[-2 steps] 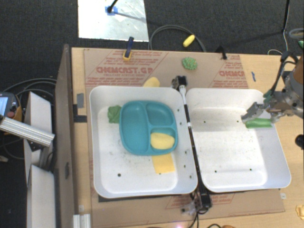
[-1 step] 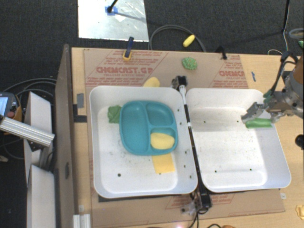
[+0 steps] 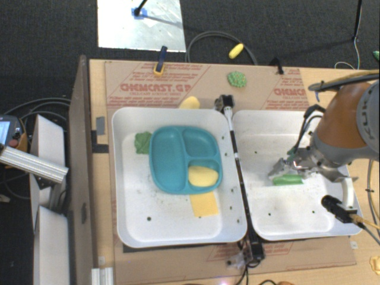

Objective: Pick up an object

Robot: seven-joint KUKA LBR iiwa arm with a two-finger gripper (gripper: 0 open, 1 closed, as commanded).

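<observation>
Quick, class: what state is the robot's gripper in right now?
Gripper: down in the right bin, right at a green object; whether it grips it cannot be told.

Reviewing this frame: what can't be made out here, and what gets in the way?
- Tool, camera view: blurred and tucked under the arm's wrist, so whether it grips the green object in the right bin is unclear.
- Green object: partly covered by the tool; its shape is uncertain.
- Green piece in the left bin: partly hidden behind the blue tray.

"CHEMCAST GP" is printed in red on the brown sheet [image 3: 155, 88] behind the bins; a second, partly hidden print is seen behind the jaws.
</observation>
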